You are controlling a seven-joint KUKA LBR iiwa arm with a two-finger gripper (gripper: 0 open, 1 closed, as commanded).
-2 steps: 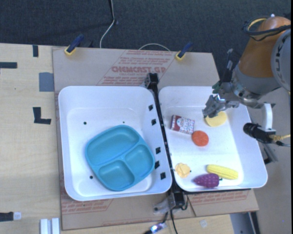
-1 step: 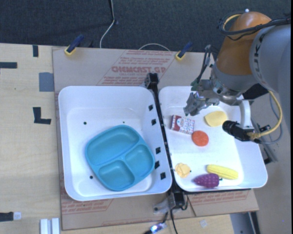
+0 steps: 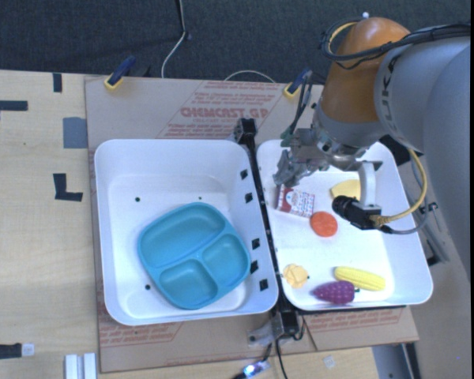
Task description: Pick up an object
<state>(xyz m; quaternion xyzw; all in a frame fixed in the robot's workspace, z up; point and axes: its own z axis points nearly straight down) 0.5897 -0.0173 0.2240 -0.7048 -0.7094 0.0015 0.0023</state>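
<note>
Two white bins sit side by side on the worktop (image 3: 31, 212). The left bin (image 3: 110, 164) holds a blue divided plate (image 3: 193, 253). The right bin (image 3: 407, 287) holds a red-and-white carton (image 3: 297, 202), an orange-red round fruit (image 3: 325, 224), a yellow piece (image 3: 346, 189) near the arm, a small yellow lump (image 3: 295, 275), a purple grape bunch (image 3: 334, 292) and a corn cob (image 3: 360, 278). The end effector (image 3: 292, 172) hangs just above the carton's upper edge; whether it is released or clenched cannot be told.
</note>
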